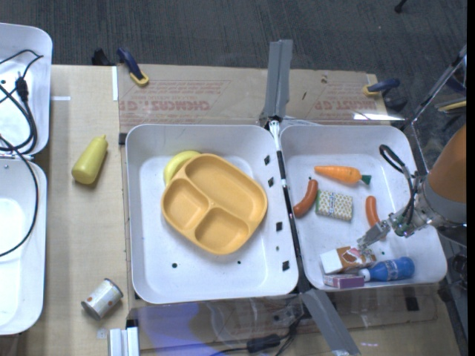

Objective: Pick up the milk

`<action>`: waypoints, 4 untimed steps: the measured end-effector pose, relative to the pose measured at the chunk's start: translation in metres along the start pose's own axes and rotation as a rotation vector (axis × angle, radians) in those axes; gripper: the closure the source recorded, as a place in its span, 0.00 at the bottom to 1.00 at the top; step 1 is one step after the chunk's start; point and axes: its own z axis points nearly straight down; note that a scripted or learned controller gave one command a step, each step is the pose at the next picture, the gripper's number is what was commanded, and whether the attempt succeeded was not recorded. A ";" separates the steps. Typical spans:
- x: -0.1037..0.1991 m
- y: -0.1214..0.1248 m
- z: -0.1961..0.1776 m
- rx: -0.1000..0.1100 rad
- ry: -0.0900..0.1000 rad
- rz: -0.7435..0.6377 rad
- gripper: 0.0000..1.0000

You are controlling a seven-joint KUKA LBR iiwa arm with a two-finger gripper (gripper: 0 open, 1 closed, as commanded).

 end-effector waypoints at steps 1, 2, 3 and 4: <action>0.076 0.029 0.032 0.004 0.002 0.151 0.00; 0.075 0.029 0.023 0.005 0.001 0.155 1.00; 0.144 0.057 -0.068 0.006 -0.002 0.709 1.00; 0.186 0.074 -0.068 0.007 0.001 0.140 1.00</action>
